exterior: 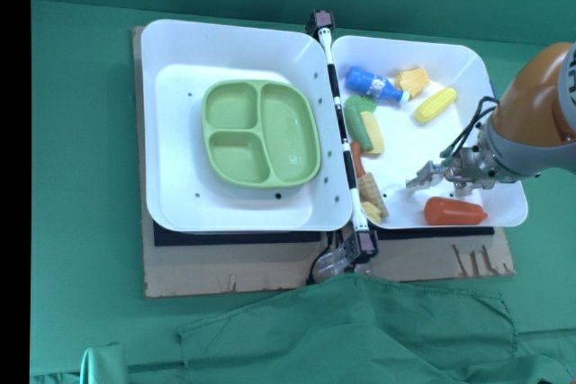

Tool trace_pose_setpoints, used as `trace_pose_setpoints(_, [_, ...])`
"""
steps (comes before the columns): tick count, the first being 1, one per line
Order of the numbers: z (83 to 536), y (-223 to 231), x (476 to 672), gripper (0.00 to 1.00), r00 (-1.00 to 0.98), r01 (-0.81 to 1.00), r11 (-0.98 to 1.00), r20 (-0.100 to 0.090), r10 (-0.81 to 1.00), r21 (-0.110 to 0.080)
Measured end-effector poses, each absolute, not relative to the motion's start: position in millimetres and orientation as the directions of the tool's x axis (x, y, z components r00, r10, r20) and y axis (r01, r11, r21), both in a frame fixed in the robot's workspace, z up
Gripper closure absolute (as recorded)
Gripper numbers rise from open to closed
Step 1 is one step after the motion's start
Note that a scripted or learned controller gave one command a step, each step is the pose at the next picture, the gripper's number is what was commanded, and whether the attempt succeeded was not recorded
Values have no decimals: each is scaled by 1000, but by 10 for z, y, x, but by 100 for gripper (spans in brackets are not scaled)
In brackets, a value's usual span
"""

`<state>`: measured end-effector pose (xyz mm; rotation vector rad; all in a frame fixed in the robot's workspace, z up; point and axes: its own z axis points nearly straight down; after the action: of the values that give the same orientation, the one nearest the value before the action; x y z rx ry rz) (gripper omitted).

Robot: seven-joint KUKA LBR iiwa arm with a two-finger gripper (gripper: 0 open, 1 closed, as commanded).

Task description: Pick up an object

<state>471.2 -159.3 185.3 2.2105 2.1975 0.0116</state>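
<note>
Holding one green plate (261,133), left bin (171,58), several toys (right bin (468,67)), one gripper (430,176)

My pincer (430,175) is bare grey metal with a dull shine, and the band above my wrist (533,108) is smooth, glossy orange. Both bins, left (171,103) and right (468,67), look like smooth white plastic with a soft gloss. The divided plate (261,133) is matt light-green plastic. The toys are smooth plastic: a red pepper (454,211), a yellow corn cob (435,104), a shiny blue bottle (373,84). Matt green cloth (360,328), creased in front, covers the worktop; under the bins lies rough brown cardboard (225,283).
</note>
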Motion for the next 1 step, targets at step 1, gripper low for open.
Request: trace_pose_setpoints(1, [1844, -1476, 5504, 0, 0, 1000, 0, -7, 1000, 15])
